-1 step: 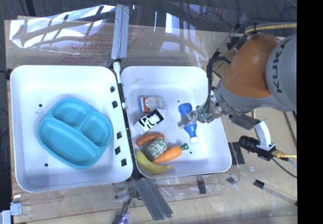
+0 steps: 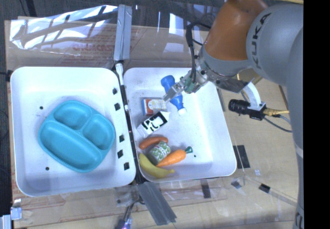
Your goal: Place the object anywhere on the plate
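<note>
A blue three-compartment plate (image 2: 77, 135) lies in the left bin (image 2: 31, 83). In the right bin (image 2: 216, 135) a blue bottle (image 2: 168, 83) with a white cap lies near the back. My gripper (image 2: 180, 88) sits right over the bottle's middle and hides part of it. I cannot tell whether the bottle is still resting on the bin floor. The grey arm with its orange band (image 2: 232, 27) reaches in from the upper right.
Other things in the right bin: a small red and white carton (image 2: 153, 105), a black and white card (image 2: 154, 121), a sausage (image 2: 152, 142), a green can (image 2: 160, 151), a carrot (image 2: 172, 157) and a banana (image 2: 152, 168). A divider wall (image 2: 121, 119) separates the bins.
</note>
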### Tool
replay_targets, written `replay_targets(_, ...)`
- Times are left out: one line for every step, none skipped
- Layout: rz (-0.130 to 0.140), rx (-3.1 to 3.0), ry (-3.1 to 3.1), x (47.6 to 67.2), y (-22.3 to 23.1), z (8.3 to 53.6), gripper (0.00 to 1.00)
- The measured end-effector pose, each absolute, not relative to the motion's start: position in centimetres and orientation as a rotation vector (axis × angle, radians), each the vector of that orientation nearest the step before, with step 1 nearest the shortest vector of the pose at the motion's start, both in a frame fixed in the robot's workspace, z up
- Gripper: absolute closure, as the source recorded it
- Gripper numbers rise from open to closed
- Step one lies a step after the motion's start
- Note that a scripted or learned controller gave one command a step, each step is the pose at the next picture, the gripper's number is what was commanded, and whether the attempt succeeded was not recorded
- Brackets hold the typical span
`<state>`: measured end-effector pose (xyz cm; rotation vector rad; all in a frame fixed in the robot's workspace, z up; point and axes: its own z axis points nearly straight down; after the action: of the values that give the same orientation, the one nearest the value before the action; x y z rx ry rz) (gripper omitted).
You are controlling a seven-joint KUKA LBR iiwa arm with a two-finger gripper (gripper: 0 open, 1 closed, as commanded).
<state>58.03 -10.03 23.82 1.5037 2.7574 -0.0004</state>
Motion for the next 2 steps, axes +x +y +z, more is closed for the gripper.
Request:
replay_targets(-0.002, 1.203, 2.907, 54.3, -2.8, 19.1, 1.00)
replay_targets(-0.003, 1.040, 2.968, 50.5, 3.5, 19.1, 1.00)
